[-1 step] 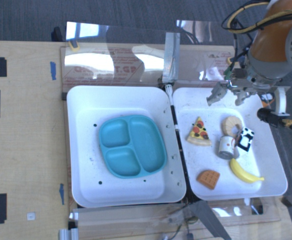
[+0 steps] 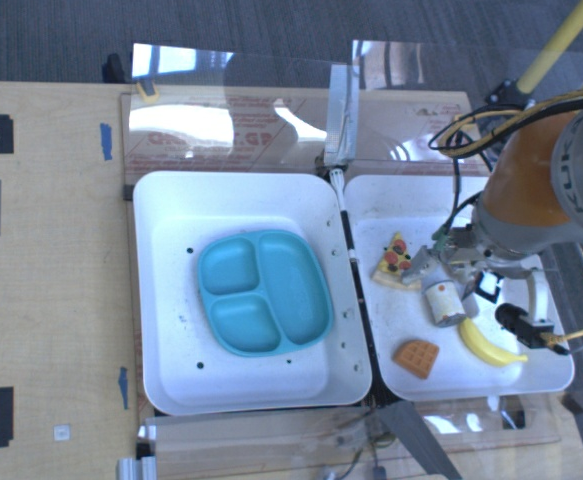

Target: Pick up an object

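Bright, even light from above, fairly sharp throughout.
Glare streaks the clear plastic wall (image 2: 271,118) behind the two shallow white bins (image 2: 161,268); shadows beneath stay soft, and the grey-and-orange arm (image 2: 541,183) looks slightly blurred.

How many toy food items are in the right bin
4. A pizza slice lies at the bin's left, a can in the middle under the pincer, a waffle toward the front and a banana front right. The arm may hide more.
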